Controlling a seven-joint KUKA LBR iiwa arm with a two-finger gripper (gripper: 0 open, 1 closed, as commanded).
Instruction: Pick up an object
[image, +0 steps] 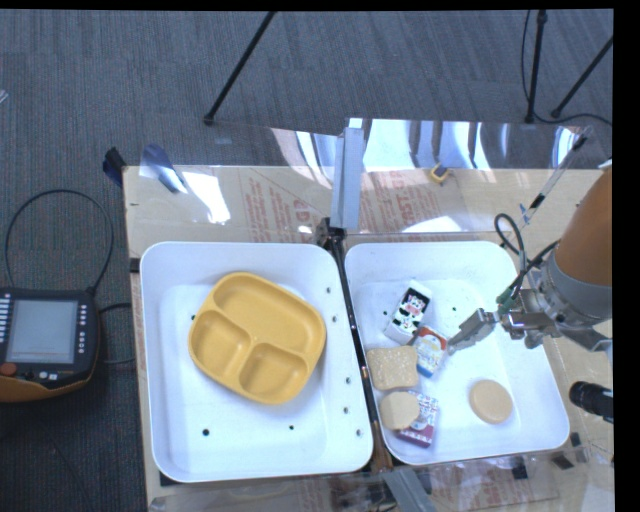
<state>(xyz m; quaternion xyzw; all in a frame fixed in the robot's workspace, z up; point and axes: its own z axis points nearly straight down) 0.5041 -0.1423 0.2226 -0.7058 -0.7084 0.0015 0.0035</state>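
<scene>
Reaching in from the right over the right-hand bin (455, 262), the gripper (462, 335) is seen at the end of a slanted metal finger assembly, its tip lowered just beside a small red, white and blue packet (430, 351). Whether the tip touches that packet cannot be told, and how the tool is set, apart or together, cannot be made out from above, since it appears as a single narrow shape. Nothing is seen held by it. Behind the tool, the grey wrist and the orange band of the arm (588, 250) are seen at the right edge. Several candidate objects are laid in the right-hand bin: a black-and-white carton (409, 309) near the bin's middle, tilted; the packet just below and to the right of it; a square toast slice (392, 367) touching the packet's left side; a smaller round bread piece (399, 409) below the toast, resting against a red-and-white wrapper (424, 419); and a round tan disc (491, 401) lying apart, toward the bin's lower right. In the left-hand bin (170, 290) a yellow divided plate (257, 336) is placed, turned at an angle. On the floor at the far left, a teach pendant (45, 340) with a looped cable is seen.
</scene>
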